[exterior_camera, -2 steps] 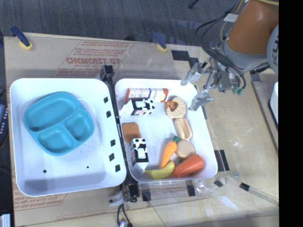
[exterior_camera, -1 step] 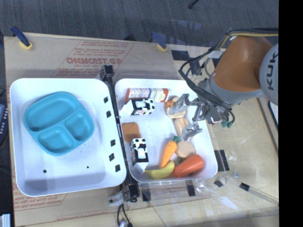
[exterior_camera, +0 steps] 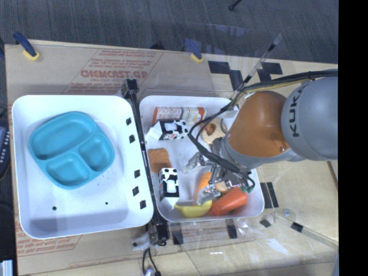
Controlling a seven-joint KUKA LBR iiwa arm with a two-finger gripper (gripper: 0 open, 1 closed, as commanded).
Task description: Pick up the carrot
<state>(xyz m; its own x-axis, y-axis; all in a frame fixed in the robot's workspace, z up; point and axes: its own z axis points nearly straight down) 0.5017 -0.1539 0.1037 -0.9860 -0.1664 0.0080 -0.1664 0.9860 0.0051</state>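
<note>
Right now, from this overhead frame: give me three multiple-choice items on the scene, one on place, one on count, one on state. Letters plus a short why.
1. Where does the carrot lie?
A. In the left bin, on the blue tray
B. In the right bin, near its front edge
C. On the bench outside both bins

2. How many compartments does the blue tray have?
A. Two
B. Three
C. Five

3. Where is the gripper in relation to the carrot?
A. Over the right bin, right beside the carrot
B. Parked over the left bin
C. Raised beyond the bench's far edge

Key:
1 B: the orange-red carrot sits at the right bin's front, next to the banana.
2 B: one large section and two smaller ones show.
3 A: the gripper is down among the right bin's things, just above-left of the carrot in the view.
</note>
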